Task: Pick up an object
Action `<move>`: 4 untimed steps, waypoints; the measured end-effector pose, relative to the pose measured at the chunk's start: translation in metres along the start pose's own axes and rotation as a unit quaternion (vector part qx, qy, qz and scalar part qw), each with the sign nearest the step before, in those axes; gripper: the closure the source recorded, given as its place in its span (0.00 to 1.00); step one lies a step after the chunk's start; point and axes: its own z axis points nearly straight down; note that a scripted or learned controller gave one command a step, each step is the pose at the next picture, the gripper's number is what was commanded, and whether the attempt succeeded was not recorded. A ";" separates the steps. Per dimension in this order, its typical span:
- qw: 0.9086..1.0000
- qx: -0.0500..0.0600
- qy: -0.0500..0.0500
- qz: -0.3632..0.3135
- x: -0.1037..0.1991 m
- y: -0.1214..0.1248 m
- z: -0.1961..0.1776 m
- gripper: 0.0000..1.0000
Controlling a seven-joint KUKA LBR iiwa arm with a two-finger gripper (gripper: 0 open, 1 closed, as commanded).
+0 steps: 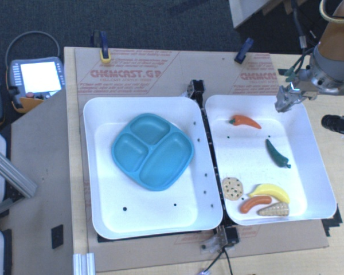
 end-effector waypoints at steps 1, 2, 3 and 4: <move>1.000 0.000 0.000 0.000 0.042 -0.016 -0.008 1.00; 1.000 0.000 0.001 -0.002 0.102 -0.034 -0.012 1.00; 1.000 0.001 0.001 -0.002 0.160 -0.060 -0.008 1.00; 1.000 0.001 0.001 -0.002 0.217 -0.084 -0.014 1.00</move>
